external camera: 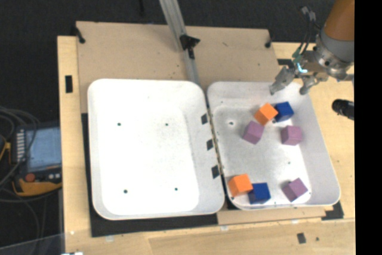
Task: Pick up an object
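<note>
Several small blocks lie in the right bin [236,95]. An orange block [267,113] touches a blue block [283,110] near the bin's back. Two purple blocks [253,132] [291,135] lie just in front of them. At the front sit an orange block [240,184], a blue block [259,193] and a purple block [295,189]. My gripper [292,86] hangs above the bin's back right edge, open, with nothing between its fingers. It is above and behind the orange and blue pair.
The left bin [95,128] stands beside the right one. A slanted metal pole [170,6] rises behind the bins. A pendant with cables [36,155] lies at the bench's left edge.
</note>
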Robot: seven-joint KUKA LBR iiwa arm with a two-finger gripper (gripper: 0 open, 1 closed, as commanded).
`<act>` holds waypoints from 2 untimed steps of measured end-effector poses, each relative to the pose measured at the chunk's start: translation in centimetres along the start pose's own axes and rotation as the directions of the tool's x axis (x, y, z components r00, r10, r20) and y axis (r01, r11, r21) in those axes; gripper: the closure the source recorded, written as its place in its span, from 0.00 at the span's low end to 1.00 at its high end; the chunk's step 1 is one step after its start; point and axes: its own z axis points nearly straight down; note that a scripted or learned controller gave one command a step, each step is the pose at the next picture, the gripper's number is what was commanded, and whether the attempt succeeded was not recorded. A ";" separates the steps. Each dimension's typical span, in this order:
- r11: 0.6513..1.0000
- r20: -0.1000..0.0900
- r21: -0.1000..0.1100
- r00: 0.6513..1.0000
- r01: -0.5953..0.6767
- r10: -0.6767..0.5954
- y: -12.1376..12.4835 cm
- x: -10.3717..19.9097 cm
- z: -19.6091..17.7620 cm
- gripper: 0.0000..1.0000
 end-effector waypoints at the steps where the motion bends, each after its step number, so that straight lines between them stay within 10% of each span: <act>1: 1.000 0.003 -0.004 1.000 0.003 -0.003 0.1 -0.1 -0.3 0.00; 2: 1.000 0.002 0.000 1.000 -0.001 0.001 0.1 -0.7 5.8 0.00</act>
